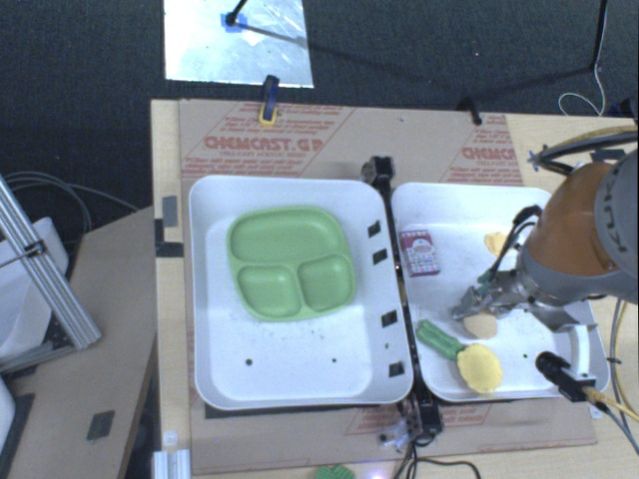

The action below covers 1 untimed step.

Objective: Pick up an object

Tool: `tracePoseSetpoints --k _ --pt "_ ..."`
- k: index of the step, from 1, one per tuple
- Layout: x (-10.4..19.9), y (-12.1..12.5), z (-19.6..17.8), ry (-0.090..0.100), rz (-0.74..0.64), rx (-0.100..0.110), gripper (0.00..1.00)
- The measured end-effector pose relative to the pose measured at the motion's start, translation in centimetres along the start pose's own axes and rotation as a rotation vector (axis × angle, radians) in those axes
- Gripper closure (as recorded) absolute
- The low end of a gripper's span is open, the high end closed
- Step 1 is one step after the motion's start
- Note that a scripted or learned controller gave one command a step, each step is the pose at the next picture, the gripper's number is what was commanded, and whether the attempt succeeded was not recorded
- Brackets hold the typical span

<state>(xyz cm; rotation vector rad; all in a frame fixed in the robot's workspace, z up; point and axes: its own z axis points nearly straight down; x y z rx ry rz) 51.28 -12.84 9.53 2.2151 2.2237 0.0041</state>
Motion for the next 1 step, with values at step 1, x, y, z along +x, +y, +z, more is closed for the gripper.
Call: tracePoseSetpoints --k 1 --pt "9.13 1.5 -9.47 0.004 -0.011 -0.008 1.0"
